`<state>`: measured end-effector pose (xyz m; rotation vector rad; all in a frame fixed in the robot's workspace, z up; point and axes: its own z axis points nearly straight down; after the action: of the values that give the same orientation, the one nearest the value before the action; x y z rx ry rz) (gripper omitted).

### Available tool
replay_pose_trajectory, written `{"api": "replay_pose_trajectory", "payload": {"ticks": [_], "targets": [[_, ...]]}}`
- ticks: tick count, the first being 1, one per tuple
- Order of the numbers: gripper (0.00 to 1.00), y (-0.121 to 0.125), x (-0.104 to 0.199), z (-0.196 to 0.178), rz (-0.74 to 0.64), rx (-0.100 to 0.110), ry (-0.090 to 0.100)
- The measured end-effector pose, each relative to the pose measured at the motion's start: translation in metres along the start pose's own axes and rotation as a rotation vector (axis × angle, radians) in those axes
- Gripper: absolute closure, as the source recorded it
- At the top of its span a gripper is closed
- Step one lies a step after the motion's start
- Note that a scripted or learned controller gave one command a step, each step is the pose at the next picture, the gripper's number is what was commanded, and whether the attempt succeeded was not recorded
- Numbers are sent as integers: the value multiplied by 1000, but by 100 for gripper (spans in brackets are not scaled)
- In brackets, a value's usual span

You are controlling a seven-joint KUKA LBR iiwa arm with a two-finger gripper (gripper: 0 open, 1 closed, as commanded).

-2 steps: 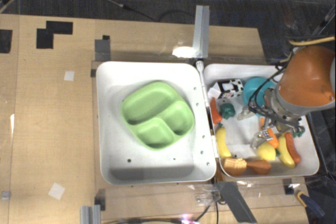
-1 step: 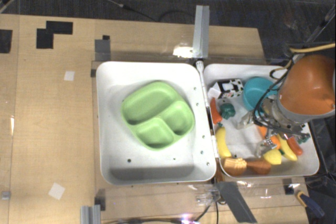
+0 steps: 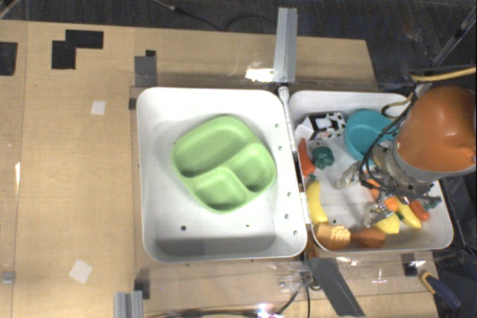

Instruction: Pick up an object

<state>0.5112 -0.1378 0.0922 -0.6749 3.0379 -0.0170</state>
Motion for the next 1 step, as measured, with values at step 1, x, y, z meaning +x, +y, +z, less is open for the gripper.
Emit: {"api": "replay_pose_trajectory", "payload": {"ticks": [1], "targets": [[100,0,-4,-13,-5,4,-7]]}}
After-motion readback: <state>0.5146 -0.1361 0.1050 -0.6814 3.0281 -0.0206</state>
